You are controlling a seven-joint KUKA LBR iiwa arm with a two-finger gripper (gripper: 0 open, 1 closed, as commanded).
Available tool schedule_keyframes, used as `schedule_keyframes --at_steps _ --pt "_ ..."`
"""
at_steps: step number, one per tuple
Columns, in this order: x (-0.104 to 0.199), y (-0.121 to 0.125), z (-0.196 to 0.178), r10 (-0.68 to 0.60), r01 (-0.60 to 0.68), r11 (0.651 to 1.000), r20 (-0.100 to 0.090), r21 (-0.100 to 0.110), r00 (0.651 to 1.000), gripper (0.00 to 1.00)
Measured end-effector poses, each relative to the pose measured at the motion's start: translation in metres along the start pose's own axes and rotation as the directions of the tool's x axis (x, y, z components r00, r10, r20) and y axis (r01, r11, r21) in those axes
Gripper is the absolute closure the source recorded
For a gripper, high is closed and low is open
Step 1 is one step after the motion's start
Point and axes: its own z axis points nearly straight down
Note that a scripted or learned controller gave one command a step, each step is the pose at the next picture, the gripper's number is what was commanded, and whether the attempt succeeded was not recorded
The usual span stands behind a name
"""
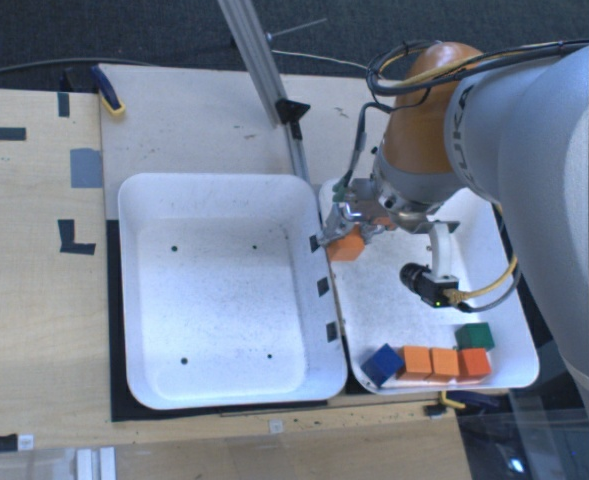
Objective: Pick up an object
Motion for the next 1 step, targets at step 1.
schedule_keyframes --at_steps 1 --pt "0.0916 -0.0393 -0.0164 -0.003 0.003 1.000 -0.001 0.001 1.000 1.00"
